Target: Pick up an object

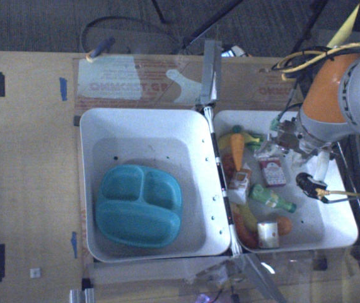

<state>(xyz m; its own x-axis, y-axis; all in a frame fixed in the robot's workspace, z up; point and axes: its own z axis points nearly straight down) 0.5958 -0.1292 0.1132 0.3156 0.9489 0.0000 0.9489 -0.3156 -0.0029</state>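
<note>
Arm [343, 96] reaches in from right over the right bin [337, 223]. Gripper [279, 139] sits low by the bin's back half, just above a small red box [272, 172]; can't tell its opening or whether it has anything. Clutter hugs the bin's left wall: carrot [237, 150], green bottle [272, 198], silver cube [268, 233] near the front edge. Right side of that bin has open floor. Left bin [104, 131] holds a teal divided plate [139, 205], with free room behind it.
</note>
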